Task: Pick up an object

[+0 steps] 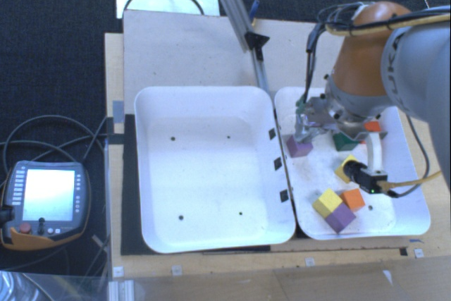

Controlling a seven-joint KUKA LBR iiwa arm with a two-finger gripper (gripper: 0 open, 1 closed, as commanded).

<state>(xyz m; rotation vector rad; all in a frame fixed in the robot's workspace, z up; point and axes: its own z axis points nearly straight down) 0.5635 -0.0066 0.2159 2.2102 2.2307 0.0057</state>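
My gripper (303, 127) is low in the right bin (409, 222), near its left wall. Directly under and in front of it lies a small purple block (299, 147), which seems to rest on the bin floor. Whether the gripper touches the block I cannot tell. A green block (344, 143) lies just right of it, partly under the wrist. Near the bin's front sit a yellow block (327, 201), an orange block (354, 199) and a second purple block (341, 218), all close together. A yellow piece (348, 169) lies behind the gripper's cable.
The left bin (151, 151) is beside the right one, with black clips (277, 163) along the shared wall. A slanted metal pole (232, 0) crosses the back. A teach pendant (46, 204) lies left of the bench. The grey arm (416, 60) covers the right bin's far right.
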